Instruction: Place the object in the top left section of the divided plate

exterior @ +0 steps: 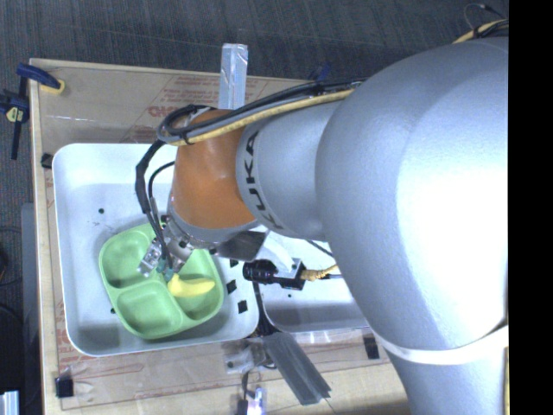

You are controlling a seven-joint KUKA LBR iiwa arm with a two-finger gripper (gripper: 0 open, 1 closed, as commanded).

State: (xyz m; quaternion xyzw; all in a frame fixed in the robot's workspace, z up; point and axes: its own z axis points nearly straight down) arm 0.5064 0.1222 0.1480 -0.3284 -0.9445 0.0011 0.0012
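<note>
The green plate [155, 296] sits low in the left bin [78, 232], towards that bin's near edge and its right wall. It has three sections: one at the near side, one at the far left, and one on the right.

A yellow object [194, 287], banana-like, lies in the right section. Its long axis runs roughly left to right, parallel to the bin's near edge. It touches or nearly touches the ridge dividing that section from the others.

Just beyond the object, at its left end, hangs the gripper [164, 262], poised over the junction of the plate's ridges. The arm [285, 180] hides much of it, and whether it is open or closed cannot be told; nothing visibly sits in it.

So the object lies just to the near-right of the gripper, and the target, the far-left section [125, 258], lies just to its left. That section looks bare. The coming move is, by my judgement, a short carry leftward across the ridge.

Room is tight on the right, where the plate is near the bin wall. To the left and far side the bin floor is open. The right bin [311, 318] is mostly covered by the arm.
</note>
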